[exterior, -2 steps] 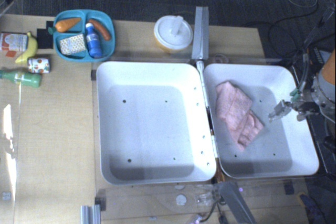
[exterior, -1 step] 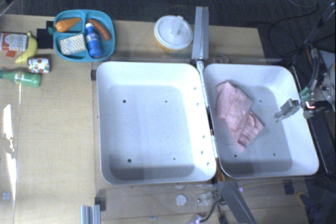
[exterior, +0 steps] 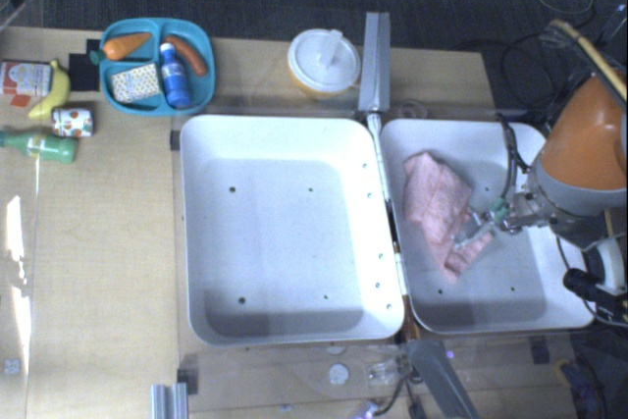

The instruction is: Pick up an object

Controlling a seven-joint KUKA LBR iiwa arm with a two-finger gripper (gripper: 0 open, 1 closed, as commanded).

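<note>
one pink cloth (exterior: 437, 201) lies crumpled in the right bin (exterior: 520, 304); the pincer (exterior: 479, 229) rests at its lower right edge, touching it; whether clenched or released i cannot tell

I count two white bins, a left bin (exterior: 280, 226) and a right bin (exterior: 491, 304), and one pink cloth (exterior: 437, 201) in the right one. Behind them I see one lidded yellow cup (exterior: 324, 62). One blue divided tray (exterior: 157, 64) holds four small items. Left of it I make out four more: one carton (exterior: 25, 78), one banana (exterior: 54, 88), one can (exterior: 72, 122), one green bottle (exterior: 41, 146).
</note>
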